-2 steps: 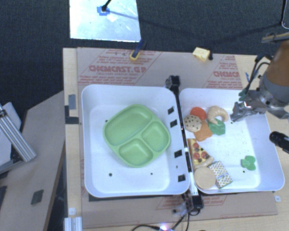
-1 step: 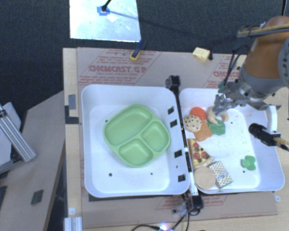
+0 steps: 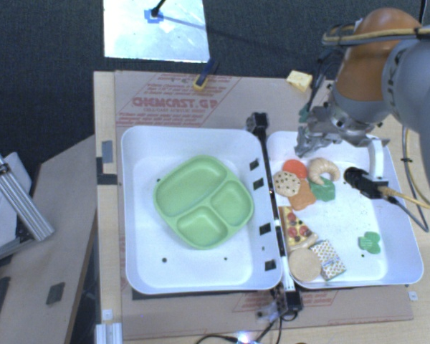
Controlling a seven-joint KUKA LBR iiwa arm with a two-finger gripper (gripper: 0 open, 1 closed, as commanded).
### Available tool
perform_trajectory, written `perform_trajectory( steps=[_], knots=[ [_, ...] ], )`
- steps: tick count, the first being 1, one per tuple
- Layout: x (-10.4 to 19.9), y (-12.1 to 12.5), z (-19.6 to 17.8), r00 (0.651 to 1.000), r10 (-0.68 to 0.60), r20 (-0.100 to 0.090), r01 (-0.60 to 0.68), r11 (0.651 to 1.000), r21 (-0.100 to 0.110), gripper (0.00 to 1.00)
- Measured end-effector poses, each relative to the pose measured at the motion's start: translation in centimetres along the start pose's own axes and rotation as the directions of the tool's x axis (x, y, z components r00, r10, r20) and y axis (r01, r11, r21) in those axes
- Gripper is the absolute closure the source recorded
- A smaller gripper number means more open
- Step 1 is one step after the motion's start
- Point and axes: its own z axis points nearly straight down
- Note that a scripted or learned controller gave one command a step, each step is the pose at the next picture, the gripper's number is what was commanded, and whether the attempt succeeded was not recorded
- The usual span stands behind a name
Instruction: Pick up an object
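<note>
Jaws too blurred to read as open or closed, the gripper (image 3: 306, 146) hangs over the right bin (image 3: 398, 228) above a bagel (image 3: 323, 170), cookie (image 3: 286, 184) and pizza slice (image 3: 294, 227), while the left bin (image 3: 140, 264) holds a green divided plate (image 3: 203, 201).

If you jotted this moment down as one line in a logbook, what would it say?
arm: over right bin | gripper: above toy food pile, near bagel | held: nothing seen | left bin: green divided plate | step: approach
</note>
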Motion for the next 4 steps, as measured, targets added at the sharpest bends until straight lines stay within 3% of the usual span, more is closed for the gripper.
perform_trajectory(
  steps=[1,2,3,4],
  knots=[
    [3.4,2.0,-1.6,1.000,0.001,-0.001,-0.001,1.000,-0.001,1.00],
    [3.3,0.6,-0.2,1.000,0.008,0.002,-0.008,1.000,0.003,1.00],
    [2.6,2.0,0.3,1.000,0.008,0.002,-0.008,1.000,0.001,1.00],
    [2.9,2.1,-1.6,1.000,0.004,0.001,-0.004,1.000,-0.001,1.00]
  ],
)
